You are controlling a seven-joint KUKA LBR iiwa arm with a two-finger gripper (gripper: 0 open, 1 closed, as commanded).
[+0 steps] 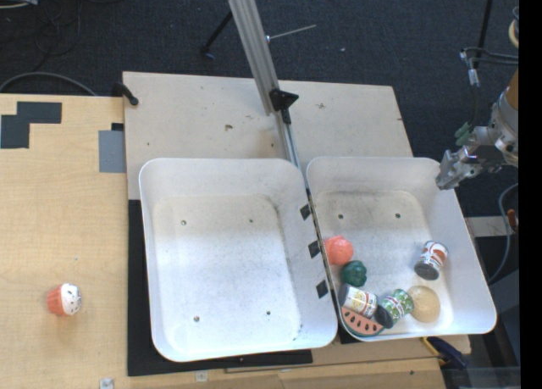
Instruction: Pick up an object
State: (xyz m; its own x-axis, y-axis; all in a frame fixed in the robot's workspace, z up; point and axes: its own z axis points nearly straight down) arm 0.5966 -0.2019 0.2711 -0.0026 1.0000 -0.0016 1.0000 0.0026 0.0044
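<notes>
nearest the camera, the watermelon slice [359,323], small cans [378,303] and tan ball [423,303] crowd the right bin's [373,188] front corner, likely slid downhill. farther back, the gripper [444,177] hangs above its rim, away from them; whether it is spread or closed i cannot tell.

From my remote station: a slanted aluminium rail [258,48] crosses the pale board [203,116] behind the bins, a black bracket [282,101] clamped partway down it. At left, a light wooden surface [59,226] carries grey and dark patches and a small orange-and-white figure [64,300]. Cables trail over the dark carpet [381,23].
</notes>
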